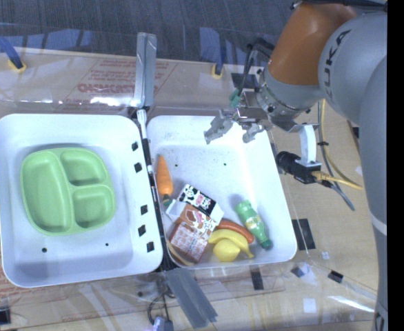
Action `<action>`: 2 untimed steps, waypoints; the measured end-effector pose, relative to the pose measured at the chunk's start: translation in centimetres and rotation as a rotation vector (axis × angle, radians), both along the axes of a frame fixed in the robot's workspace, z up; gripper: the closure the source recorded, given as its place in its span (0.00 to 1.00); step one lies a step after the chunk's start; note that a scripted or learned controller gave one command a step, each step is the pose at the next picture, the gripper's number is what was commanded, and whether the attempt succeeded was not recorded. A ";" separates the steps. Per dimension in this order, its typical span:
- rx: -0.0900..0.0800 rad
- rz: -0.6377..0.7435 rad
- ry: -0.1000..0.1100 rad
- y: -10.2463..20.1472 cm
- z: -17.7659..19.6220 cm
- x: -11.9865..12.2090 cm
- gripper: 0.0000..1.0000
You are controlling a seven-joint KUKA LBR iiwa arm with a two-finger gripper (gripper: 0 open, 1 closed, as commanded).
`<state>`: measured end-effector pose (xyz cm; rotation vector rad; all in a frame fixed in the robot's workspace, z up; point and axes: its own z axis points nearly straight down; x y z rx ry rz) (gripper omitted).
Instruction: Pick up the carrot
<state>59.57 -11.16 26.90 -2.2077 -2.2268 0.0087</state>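
Note:
The carrot (163, 176) is orange with a green stub. It lies lengthwise along the left wall of the right bin (271, 178), pointing towards the far side. My gripper (232, 129) hovers over the far edge of that bin, up and to the right of the carrot and well apart from it. Its fingers (216, 129) are spread open with nothing between them.
The right bin also holds a small black-and-white packet (197, 199), a brown snack packet (190, 233), a yellow banana and lemon (231, 245) and a green bottle (253, 222), all near the front. A green divided plate (67, 190) lies in the left bin (23, 261).

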 end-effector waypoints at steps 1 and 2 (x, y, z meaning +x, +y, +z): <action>0.002 0.362 -0.001 5.6 -8.1 -2.0 0.00; 0.006 0.894 -0.004 -1.7 -18.0 -2.2 0.00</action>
